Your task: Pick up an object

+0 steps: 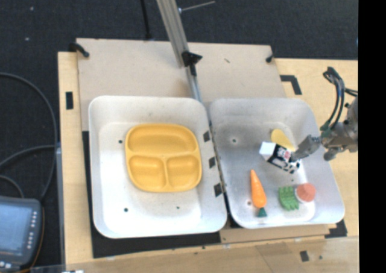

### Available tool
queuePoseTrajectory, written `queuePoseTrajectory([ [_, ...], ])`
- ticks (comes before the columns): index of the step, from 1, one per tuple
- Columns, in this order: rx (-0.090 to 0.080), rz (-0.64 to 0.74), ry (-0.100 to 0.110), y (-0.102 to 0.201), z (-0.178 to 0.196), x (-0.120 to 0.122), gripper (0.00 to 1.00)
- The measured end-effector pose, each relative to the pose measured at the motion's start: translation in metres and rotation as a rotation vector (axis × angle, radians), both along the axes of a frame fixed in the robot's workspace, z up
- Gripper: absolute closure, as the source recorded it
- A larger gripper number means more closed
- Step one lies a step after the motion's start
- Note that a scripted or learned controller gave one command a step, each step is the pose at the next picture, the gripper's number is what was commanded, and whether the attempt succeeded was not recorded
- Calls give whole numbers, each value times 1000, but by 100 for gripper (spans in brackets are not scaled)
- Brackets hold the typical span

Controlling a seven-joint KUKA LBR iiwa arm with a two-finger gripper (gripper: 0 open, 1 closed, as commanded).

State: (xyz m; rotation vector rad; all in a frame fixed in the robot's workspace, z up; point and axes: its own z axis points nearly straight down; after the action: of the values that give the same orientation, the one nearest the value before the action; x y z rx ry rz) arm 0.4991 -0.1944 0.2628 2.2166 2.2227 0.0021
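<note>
- Our pincer point(289, 160) sits low in the right bin point(241, 122), in its right half, with the grey arm point(338, 136) crossing the bin's right rim behind it.
- We cannot tell how far the pincer is parted, nor whether it has hold of anything; a white block with dark markings point(274, 153) lies at its tip, touching or overlapping it.
- A yellow piece point(281, 137) rests just above the pincer, beside the white block.
- Below the pincer, near the bin's front rim, lie an orange carrot point(258, 188), a green toy point(288, 198) and a reddish round piece point(306, 191); the last two touch each other.
- Left of the pincer, the right bin's floor up to the middle divide is bare, giving open room.
- Well to the pincer's left, the left bin point(108, 145) holds a yellow divided plate point(163, 157) near its centre, with bare floor around it.
- Both bins sit on the worktop point(132, 73).
</note>
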Motion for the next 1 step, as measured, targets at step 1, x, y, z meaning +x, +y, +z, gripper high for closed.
queuePoseTrajectory([
  [1, 0, -1, 0, 0, 0, 0, 0],
])
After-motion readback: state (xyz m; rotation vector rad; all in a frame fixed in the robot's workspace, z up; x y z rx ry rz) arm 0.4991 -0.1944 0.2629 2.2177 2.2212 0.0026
